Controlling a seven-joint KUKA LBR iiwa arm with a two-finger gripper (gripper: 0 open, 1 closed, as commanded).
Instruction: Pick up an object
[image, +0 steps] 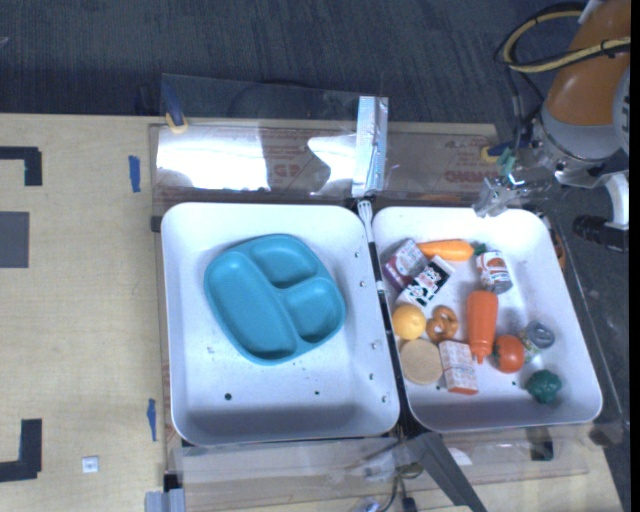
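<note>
The right bin (575, 300) held all the candidates: a heap of small toy foods lying close together on its floor, while the left bin (180, 330) carried a blue divided plate (275, 295). The likeliest target, to my eye, was the long orange carrot (482, 318) lying roughly lengthwise near the middle of the pile; it looked like light, rigid moulded plastic, smooth enough to slip, so a grip across its narrow width at mid-length seemed safest. A second, smaller carrot (446, 250) lay crosswise toward the far wall, touching a dark printed packet (405, 262). A small can (493, 271) stood just beside the big carrot's upper end, and a red tomato (509, 353) pressed against its lower end, so fingers coming down there would likely nudge one or the other. On its left sat a pretzel-like brown piece (441, 322), a yellow lemon (408, 322), a tan round biscuit (421, 362) and a red-and-white carton (459, 367), all nearly touching. A dark green piece (544, 385) lay apart in the near corner and looked the least crowded pick, though round and probably prone to roll. The hand (498, 190) hovered above the bin's far rim, well apart from the objects; whether it was released or clenched I could not tell, and nothing was visibly held in it.
</note>
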